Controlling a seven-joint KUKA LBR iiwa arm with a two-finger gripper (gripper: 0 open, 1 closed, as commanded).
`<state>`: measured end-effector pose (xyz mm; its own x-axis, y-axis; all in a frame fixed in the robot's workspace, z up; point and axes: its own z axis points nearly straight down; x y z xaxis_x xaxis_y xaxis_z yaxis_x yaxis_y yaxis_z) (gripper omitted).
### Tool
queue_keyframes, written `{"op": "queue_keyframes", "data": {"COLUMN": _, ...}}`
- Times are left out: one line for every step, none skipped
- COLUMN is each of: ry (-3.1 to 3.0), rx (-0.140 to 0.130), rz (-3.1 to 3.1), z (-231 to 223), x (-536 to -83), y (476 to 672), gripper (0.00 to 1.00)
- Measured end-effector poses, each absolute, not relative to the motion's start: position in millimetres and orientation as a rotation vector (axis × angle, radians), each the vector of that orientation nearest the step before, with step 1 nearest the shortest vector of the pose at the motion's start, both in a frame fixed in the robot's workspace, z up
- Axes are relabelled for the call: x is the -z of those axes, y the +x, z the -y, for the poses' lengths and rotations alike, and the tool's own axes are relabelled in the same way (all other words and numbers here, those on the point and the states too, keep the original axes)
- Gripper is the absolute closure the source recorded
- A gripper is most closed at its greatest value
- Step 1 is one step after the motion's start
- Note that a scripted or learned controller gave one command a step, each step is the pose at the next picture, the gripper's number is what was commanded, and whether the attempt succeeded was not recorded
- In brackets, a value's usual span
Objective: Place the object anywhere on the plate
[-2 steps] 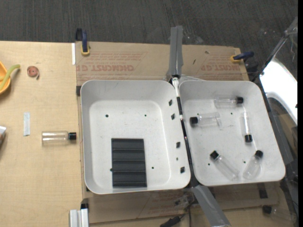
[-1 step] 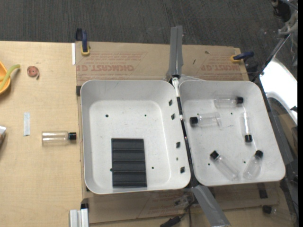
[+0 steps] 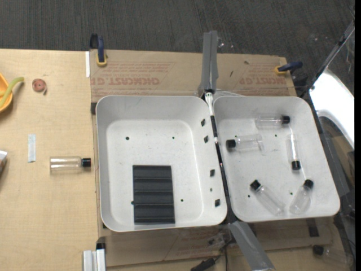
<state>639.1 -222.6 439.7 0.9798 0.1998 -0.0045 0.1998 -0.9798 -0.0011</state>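
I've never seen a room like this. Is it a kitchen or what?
Probably a robot test lab, not a kitchen: two white bins clamped onto cardboard, clear capped vials scattered in the right bin, and a dark ridged plate in the left.

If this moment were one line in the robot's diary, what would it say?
dark ribbed plate in left bin | five clear vials in right bin | none on plate

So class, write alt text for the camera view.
Two shallow white bins sit side by side: the left bin holds a dark ribbed plate, the right bin five clear black-capped vials. Another vial lies on the wooden bench.
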Motion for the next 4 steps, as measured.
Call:
{"op": "queue_keyframes", "data": {"ry": -3.125, "rx": -0.006, "rz": 0.316, "z": 187, "x": -440, "y": 651.0, "gripper": 0.0}}
{"op": "queue_keyframes", "data": {"ry": -3.125, "rx": -0.008, "rz": 0.315, "z": 222, "x": -440, "y": 646.4, "gripper": 0.0}}
{"op": "queue_keyframes", "data": {"ry": -3.122, "rx": -0.008, "rz": 0.339, "z": 188, "x": -440, "y": 652.5, "gripper": 0.0}}
{"op": "queue_keyframes", "data": {"ry": -3.125, "rx": -0.008, "rz": 0.313, "z": 223, "x": -440, "y": 582.0, "gripper": 0.0}}
